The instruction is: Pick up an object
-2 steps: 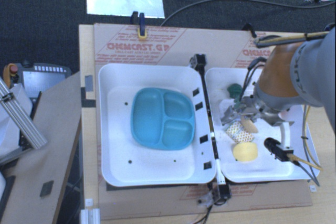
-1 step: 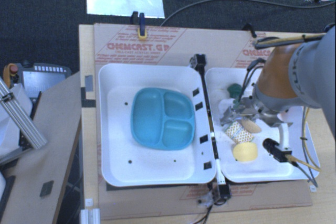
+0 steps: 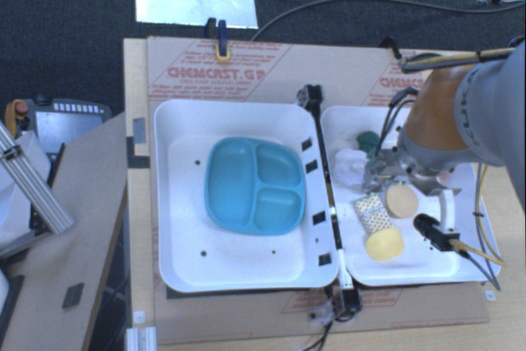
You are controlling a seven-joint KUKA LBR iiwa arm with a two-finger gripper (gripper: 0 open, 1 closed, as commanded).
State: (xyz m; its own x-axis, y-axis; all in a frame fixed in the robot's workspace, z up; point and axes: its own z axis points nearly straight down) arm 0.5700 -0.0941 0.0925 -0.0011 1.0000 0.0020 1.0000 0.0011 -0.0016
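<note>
Gripper (image 3: 380, 177) sat low in right bin (image 3: 470, 263) (finger state hidden, cannot tell), just beside patterned block (image 3: 372, 212), yellow cup (image 3: 384, 243); blue plate (image 3: 253, 185) in left bin (image 3: 185, 259).

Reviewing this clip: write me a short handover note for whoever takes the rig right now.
Hand: low in the right bin, among the objects; its grip cannot be judged.
Things: yellow cup, patterned block, tan disc, green item and something white in the right bin. Blue divided plate in the left bin.
Done: nothing visibly lifted.
Left: grasp one object and raise it.
</note>
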